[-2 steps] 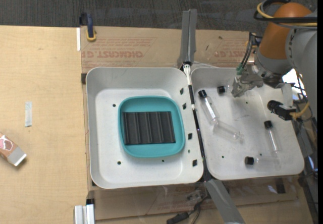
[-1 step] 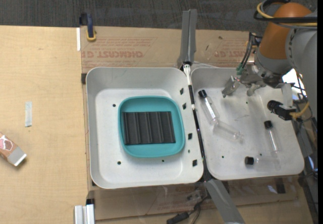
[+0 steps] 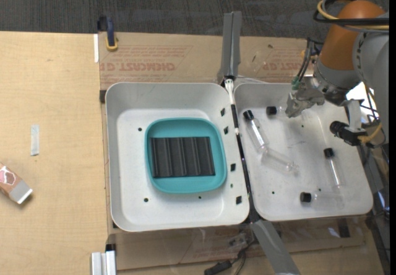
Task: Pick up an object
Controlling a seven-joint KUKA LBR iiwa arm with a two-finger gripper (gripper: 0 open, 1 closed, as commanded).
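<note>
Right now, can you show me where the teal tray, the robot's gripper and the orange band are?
teal tray point(image 3: 156, 184): camera view, on its lower left rim.
gripper point(image 3: 296, 108): camera view, at its tip.
orange band point(image 3: 349, 38): camera view, on its middle.

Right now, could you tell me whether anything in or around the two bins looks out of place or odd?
Inside the bins nothing looks spilled or broken: the teal tray with dark slots sits squarely in the left white bin, and clear black-capped tubes lie scattered in the right white bin. One small red-and-white packet lies stray on the bench, far left.
</note>
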